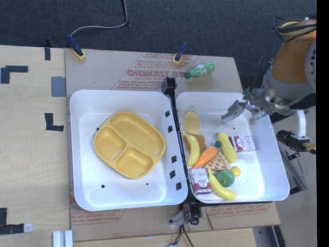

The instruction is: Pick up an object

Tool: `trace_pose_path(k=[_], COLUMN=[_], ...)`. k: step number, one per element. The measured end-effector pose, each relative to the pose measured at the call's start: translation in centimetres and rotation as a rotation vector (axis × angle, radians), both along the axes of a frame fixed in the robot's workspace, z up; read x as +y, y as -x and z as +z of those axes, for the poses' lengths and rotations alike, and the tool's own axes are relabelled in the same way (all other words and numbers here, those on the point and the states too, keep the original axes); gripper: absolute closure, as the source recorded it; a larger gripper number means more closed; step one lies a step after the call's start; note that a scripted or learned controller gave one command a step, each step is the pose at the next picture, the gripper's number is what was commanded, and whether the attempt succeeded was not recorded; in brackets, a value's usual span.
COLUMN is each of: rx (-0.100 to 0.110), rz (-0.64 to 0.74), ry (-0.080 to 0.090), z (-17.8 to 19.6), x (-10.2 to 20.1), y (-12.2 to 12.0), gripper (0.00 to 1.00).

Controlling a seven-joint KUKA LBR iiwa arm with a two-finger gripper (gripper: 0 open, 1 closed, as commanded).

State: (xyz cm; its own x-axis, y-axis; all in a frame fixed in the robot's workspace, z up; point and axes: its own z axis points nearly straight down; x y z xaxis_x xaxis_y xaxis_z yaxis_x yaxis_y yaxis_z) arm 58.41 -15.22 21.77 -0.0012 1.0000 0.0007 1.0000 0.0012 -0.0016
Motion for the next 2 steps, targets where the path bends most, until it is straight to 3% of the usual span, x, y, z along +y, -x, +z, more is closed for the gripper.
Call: trace_pose_path(k=[1,2], rx=[0.002,0.001], rz=[0.000,0.001], ry=[0.000,-0.001], z=[-10.94,-9.94], x=[1.08,1.12], y=[-0.35,-0.40], gripper=[0.00,1.00])
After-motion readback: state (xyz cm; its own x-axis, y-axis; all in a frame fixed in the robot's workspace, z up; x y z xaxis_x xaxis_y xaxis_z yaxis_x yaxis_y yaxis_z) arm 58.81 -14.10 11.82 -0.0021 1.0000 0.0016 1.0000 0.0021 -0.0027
